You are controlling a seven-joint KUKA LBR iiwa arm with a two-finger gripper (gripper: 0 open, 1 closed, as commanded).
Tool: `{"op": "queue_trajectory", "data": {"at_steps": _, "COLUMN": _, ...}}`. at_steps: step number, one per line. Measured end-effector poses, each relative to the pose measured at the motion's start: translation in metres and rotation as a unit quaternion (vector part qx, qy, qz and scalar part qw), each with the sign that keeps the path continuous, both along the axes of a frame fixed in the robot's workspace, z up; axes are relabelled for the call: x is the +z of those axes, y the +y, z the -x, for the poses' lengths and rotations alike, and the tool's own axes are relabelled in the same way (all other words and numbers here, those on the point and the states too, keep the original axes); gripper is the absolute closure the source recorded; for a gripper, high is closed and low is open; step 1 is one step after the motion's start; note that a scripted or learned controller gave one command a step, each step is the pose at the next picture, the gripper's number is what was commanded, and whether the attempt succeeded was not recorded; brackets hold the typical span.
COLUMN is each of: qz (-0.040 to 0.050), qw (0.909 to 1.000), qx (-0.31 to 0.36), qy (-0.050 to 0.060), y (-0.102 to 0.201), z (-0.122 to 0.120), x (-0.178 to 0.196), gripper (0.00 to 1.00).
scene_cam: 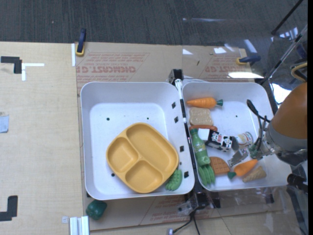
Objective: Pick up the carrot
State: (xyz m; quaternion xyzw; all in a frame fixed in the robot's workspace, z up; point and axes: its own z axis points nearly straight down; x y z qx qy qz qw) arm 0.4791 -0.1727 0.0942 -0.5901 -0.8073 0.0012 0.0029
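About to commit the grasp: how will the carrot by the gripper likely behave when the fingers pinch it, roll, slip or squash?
The carrot near the gripper looks like smooth moulded toy plastic, so probably stiff and light, but possibly slippery. Its tapered, rounded body may roll or squirt out toward the narrow end. It lies crowded against a tan piece, which could shift with it.

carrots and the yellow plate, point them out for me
upper carrot (201, 102), camera view, middle of its orange body
lower carrot (245, 167), camera view, middle of its orange body
yellow divided plate (157, 142), camera view, raised rim at its right side
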Motion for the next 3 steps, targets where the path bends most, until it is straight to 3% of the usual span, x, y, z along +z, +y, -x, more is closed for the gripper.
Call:
{"op": "queue_trajectory", "data": {"at_steps": 1, "qz": 0.0004, "qw": 1.0000, "qx": -0.001, "qy": 0.000, "y": -0.002, "z": -0.002, "x": 0.006, "gripper": 1.00}}
{"op": "queue_trajectory", "data": {"at_steps": 2, "qz": 0.0004, "qw": 1.0000, "qx": -0.001, "qy": 0.000, "y": -0.002, "z": -0.002, "x": 0.006, "gripper": 0.00}}
{"op": "queue_trajectory", "data": {"at_steps": 3, "qz": -0.0015, "qw": 0.9510, "qx": 0.309, "qy": -0.002, "y": -0.012, "z": 0.001, "x": -0.005, "gripper": 0.00}}
